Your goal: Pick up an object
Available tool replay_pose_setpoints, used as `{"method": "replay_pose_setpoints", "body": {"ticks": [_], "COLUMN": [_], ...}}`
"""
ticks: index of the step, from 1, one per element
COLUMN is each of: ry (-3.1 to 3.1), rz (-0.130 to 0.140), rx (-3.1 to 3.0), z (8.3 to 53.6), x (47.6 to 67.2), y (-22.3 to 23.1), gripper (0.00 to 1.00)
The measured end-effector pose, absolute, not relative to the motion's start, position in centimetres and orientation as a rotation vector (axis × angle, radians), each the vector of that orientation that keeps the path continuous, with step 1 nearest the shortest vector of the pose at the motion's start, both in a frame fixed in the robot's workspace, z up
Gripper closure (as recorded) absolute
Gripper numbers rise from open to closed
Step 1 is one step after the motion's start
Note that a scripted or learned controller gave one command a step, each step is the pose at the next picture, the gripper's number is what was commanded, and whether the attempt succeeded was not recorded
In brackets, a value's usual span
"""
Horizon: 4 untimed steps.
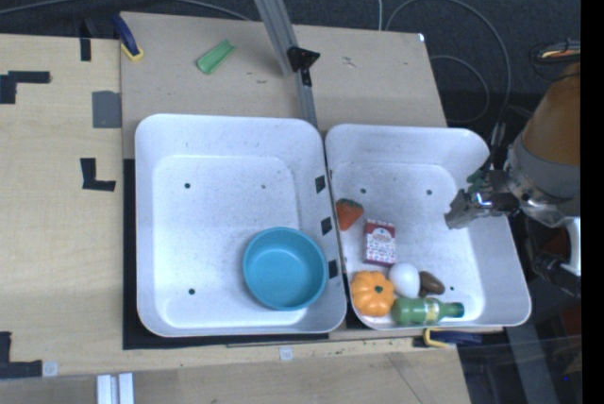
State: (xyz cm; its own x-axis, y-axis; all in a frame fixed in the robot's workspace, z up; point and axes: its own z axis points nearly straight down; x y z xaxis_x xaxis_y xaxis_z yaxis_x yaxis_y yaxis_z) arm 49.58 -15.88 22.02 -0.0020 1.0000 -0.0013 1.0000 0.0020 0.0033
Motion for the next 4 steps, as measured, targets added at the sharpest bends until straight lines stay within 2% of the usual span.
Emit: {"method": "replay_pose_setpoints", "body": {"ticks": [1,3,4], "ry": [2.231,2.233,2.232], "rz": [0.001,-0.001,-0.004], "rx": [2.215,2.215,2.216], "z": [22.5,23.4,22.1], "x": [51.0,50.7,51.0], "y": [-10.5,1.5,6.7], "gripper": [1.00,1.00,1.00]}}
